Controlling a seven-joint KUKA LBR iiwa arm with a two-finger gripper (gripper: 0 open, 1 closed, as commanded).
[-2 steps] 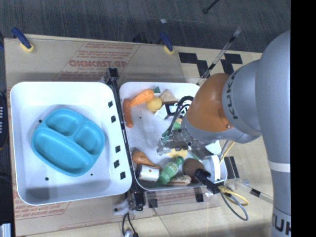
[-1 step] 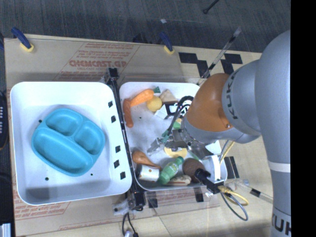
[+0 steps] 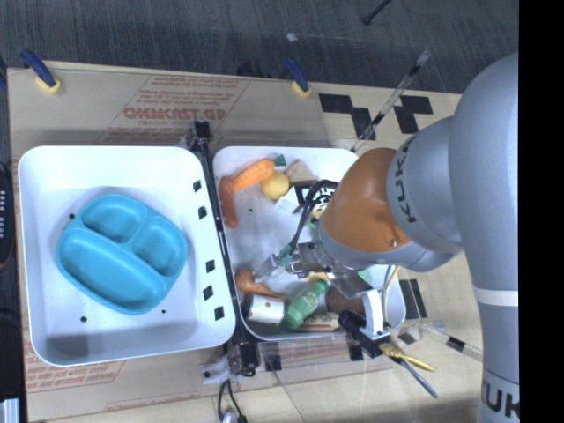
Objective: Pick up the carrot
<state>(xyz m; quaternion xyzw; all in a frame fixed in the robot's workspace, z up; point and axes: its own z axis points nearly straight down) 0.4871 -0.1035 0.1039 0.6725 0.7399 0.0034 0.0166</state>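
The carrot (image 3: 252,174) is orange and lies slanted in the far left corner of the right bin (image 3: 231,161). A small yellow fruit (image 3: 276,185) touches its right end. My gripper (image 3: 291,259) hangs low over the middle of the right bin, below the arm's orange band (image 3: 366,211). It is nearer the camera than the carrot and apart from it. The wrist hides much of the gripper.
A thin orange piece (image 3: 227,204) lies along the right bin's left wall, and another orange item (image 3: 250,282) sits near the front. A green bottle (image 3: 306,304) and a white can (image 3: 263,308) crowd the front edge. The left bin (image 3: 35,236) holds a blue divided plate (image 3: 122,251).
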